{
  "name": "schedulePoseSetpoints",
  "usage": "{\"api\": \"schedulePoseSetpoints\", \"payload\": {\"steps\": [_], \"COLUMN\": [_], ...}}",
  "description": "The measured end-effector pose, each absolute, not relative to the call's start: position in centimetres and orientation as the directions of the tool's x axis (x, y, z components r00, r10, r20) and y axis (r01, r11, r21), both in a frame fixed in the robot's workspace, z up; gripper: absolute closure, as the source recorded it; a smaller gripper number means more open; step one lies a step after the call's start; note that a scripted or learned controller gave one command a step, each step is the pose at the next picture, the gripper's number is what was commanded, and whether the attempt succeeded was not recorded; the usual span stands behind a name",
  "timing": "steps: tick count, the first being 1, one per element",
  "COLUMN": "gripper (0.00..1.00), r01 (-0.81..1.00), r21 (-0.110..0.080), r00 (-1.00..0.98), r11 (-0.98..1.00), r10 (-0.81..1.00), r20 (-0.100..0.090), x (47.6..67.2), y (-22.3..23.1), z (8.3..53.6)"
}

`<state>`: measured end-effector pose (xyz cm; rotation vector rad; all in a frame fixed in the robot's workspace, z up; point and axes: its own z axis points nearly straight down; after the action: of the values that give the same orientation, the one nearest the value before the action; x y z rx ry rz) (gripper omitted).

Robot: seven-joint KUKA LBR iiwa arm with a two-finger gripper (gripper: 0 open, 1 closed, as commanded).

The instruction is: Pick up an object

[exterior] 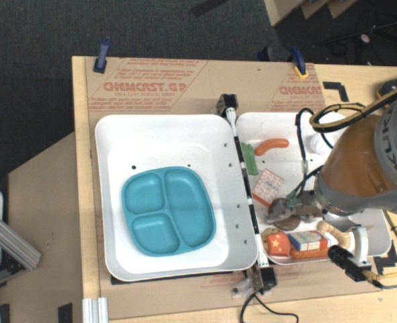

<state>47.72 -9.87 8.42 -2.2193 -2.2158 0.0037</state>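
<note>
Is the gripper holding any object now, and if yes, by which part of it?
It cannot be told: the gripper is low among the items in the right bin, its tips obscured.

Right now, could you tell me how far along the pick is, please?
Nothing looks picked yet: the sausage, packet and box lie in the right bin. The arm hangs low over that bin, its end effector hidden among the clutter. Grasping and lifting one object are left. The blue tray sits in the left bin.

Teal divided plate [168, 210]; white bins [111, 180]; orange sausage [272, 146]; green strip [250, 160].
</note>
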Motion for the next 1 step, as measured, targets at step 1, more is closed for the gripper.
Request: {"api": "schedulePoseSetpoints", "payload": {"steps": [1], "gripper": [1.0], "r01": [1.0], "r21": [-0.001], "r00": [0.001], "r11": [-0.001], "r10": [1.0], "r20": [0.001], "x": [47.88], "y": [-9.85], "z": [9.44]}}
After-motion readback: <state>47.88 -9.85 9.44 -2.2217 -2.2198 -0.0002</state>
